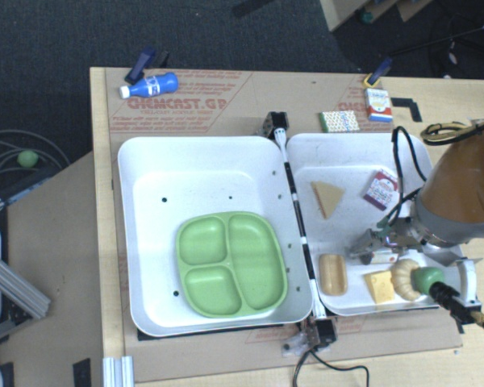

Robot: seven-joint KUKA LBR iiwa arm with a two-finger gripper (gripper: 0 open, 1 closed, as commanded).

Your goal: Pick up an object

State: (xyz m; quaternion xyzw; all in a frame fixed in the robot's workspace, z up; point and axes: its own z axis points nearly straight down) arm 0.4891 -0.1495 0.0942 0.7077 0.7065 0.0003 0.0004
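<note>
Objects for the pick all sit in the right bin (302, 156): a tan wedge (327, 197) near its centre, a red-and-white packet (381, 189) at about 2 o'clock from the wedge, and along the near edge a brown oblong block (332, 273), a yellow square (379, 286) and a knobbly beige item (406, 277) with a green piece (427, 279) just beside it. I read the arm (460, 192) as hovering over the bin's 4 o'clock corner, with the gripper (381, 248) low over the near-edge cluster, probably because that is where the pieces crowd; I cannot tell how it is set, nor which piece it targets. Nothing visibly held. The left bin (137, 216) carries a green divided tray (230, 263) toward 6 o'clock. On the surface (226, 103), red print reads roughly "CHEMCAST GP"; a blue-and-white bottle (151, 85) lies over its start. Small cartons (377, 103) at 12 o'clock of the right bin have unreadable labels.
</note>
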